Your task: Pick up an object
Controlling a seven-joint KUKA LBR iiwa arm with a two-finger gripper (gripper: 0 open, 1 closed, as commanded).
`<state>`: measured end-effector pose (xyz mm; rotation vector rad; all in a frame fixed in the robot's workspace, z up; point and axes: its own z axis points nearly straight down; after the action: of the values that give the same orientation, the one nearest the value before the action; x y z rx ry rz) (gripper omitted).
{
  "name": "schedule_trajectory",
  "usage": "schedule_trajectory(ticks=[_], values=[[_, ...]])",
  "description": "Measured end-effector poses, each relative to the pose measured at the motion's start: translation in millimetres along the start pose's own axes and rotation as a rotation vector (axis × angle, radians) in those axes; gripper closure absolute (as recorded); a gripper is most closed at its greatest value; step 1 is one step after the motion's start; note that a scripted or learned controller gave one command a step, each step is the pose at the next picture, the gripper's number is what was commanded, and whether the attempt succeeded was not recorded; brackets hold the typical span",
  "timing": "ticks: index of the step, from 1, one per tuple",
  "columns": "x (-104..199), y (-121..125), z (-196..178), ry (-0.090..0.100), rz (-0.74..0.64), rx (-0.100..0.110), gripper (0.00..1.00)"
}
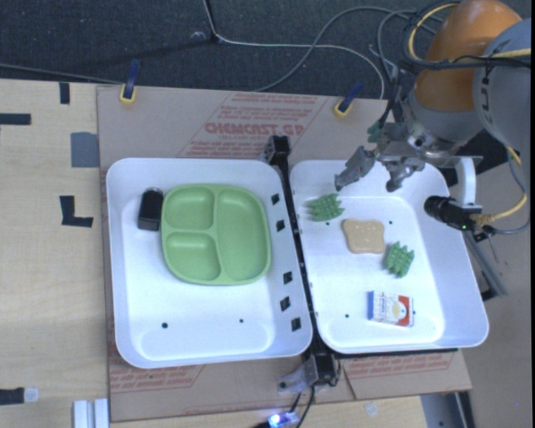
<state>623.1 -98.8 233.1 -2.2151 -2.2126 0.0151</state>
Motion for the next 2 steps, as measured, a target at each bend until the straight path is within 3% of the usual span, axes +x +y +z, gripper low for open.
schedule_trajectory(ticks=[1,2], values=[[0,2,-8,-0.001,-0.003,-0.013,0.00],[0,3,57,-0.002,-0.003,-0.007,0.00]])
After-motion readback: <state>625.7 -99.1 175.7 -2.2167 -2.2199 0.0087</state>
